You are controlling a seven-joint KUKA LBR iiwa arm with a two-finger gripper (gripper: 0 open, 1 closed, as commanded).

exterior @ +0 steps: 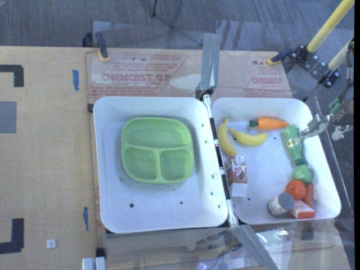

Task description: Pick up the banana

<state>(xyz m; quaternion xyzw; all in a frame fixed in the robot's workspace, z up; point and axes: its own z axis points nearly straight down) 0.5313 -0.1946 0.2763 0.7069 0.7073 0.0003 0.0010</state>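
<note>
Two yellow bananas lie in the right bin [326, 167] near its upper left. One banana [226, 139] curves along the bin's left wall. The other banana [248, 138] lies crosswise just right of it, its end touching an orange carrot [269, 123]. My gripper [313, 129] shows as a thin grey metal part reaching in over the bin's right rim. Its tip is beside the top of a green bottle [291, 144], well right of both bananas. Nothing is visibly held.
A green divided plate [157, 149] sits in the left bin [107, 196]. The right bin also holds a brown-and-white carton [238, 174], a green and red vegetable pair [299, 181], a can [277, 205] and a red box [304, 210]. Yellow rods [332, 18] stand at the top right.
</note>
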